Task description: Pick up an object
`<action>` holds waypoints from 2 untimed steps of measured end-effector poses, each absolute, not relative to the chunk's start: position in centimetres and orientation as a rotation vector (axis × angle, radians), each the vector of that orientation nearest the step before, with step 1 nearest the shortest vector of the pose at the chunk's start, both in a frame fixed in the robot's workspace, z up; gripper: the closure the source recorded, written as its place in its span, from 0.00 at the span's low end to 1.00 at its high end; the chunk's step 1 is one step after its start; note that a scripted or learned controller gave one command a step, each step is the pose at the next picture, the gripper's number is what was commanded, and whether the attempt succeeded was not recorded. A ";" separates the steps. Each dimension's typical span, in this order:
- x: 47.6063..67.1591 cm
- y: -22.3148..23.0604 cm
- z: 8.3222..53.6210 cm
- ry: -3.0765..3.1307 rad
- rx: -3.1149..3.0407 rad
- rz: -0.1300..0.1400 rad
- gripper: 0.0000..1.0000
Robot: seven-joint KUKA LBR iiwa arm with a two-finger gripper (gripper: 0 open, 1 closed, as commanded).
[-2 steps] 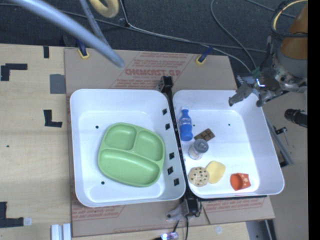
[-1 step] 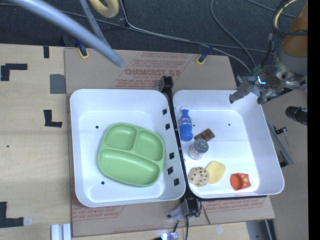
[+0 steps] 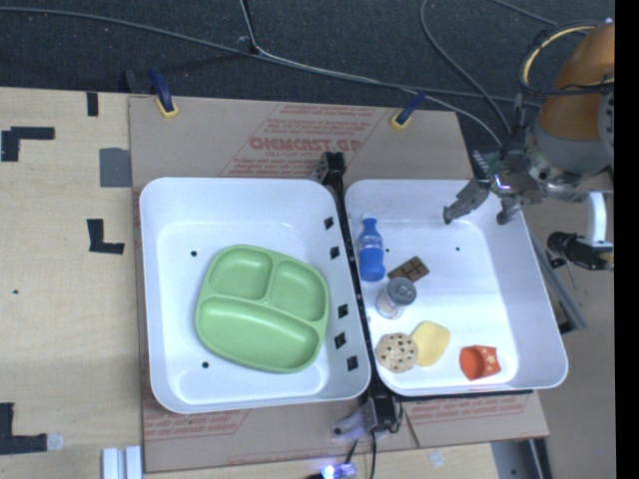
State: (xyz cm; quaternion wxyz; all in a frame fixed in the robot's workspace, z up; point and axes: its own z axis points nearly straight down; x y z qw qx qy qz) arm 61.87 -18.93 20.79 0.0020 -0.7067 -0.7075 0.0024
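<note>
Objects for the pick lay in the right bin [image 3: 519,297]: a blue bottle [image 3: 370,249] upright by the divider, a brown bar [image 3: 407,268] just beside it, a grey cap [image 3: 400,292] below that, then a cookie [image 3: 396,351] touching a yellow piece [image 3: 431,342], and a red cup [image 3: 479,361] near the front corner. The left bin [image 3: 165,267] held a green tray [image 3: 263,307].

The pincer [image 3: 484,204] hung over the right bin's far right corner, its two fingers spread wide and gripping nothing. It stood well apart from every item, so the task looked to be in its approach step, with no target yet committed.

The next move would likely call for travel toward the items, then a descent with the fingers straddling one. The red cup sat apart from the others and seemed the cleaner choice; the cookie and yellow piece, touching, could be nudged together.
</note>
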 end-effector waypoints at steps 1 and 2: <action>61.4 -18.7 16.3 -2.220 -2.217 0.007 0.00; 61.0 -18.9 9.9 -2.219 -2.216 0.008 0.00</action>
